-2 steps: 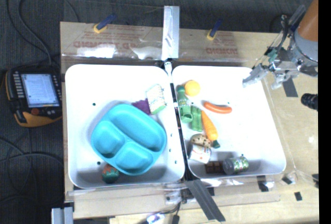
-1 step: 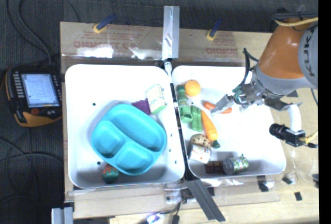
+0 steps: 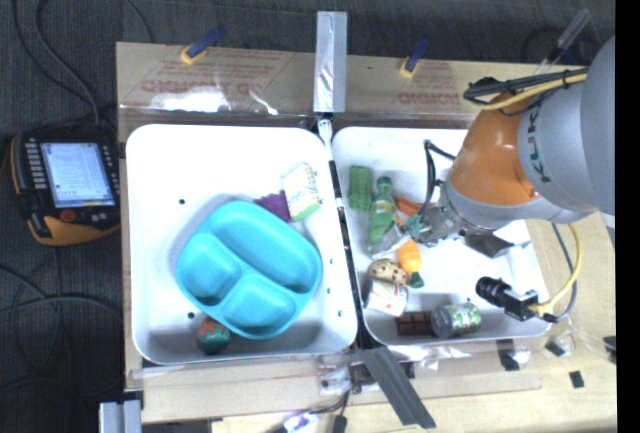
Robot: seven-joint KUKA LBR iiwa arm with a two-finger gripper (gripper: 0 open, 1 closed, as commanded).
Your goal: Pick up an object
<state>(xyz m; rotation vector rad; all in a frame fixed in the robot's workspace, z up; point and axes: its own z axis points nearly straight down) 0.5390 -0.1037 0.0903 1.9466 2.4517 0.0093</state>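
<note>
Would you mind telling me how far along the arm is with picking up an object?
Done: the arm has reached into the right bin, its tool low beside the green bottle and an orange piece. In hand: nothing visibly lifted. Left: grasping and raising an item; the wrist hides the grasp.

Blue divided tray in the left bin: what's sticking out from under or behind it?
At the blue tray's far edge, a purple object and a pale green-printed packet poke out. At its near corner sits a small red-and-green item. Anything fully beneath the tray is hidden.
</note>
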